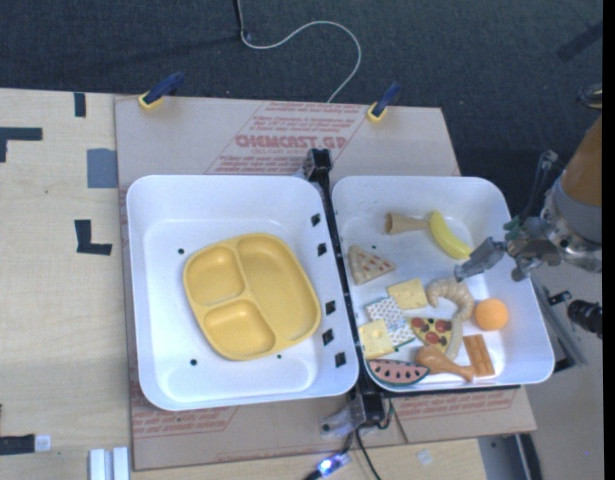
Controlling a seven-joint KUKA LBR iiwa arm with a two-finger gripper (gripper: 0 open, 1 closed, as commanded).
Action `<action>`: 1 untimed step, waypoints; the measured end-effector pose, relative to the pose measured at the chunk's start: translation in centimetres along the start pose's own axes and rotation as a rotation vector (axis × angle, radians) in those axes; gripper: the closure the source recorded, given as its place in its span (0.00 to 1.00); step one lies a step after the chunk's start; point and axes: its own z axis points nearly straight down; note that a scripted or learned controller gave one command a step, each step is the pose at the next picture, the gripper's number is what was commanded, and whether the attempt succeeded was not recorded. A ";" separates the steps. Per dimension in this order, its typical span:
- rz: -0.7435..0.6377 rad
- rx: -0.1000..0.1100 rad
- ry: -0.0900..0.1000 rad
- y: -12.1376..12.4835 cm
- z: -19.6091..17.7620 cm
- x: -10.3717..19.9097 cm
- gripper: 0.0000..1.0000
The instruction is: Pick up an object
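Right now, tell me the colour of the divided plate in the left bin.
Yellow: the three-compartment plastic plate shows plainly in the camera view.

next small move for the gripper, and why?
Probably lower straight down. The gripper sits over the right bin, between the banana and the shrimp-like toy, with nothing visibly between its fingers. The toy lies just below it in the camera view, so a small shift toward it may help.

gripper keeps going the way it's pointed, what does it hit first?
Probably the pale shrimp-like toy, just below-left of the gripper in the right bin. The banana lies above that line. Depth is unclear.
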 end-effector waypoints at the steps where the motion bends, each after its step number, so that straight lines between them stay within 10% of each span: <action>1: -0.003 -0.012 -0.003 0.3 -0.6 0.0 0.00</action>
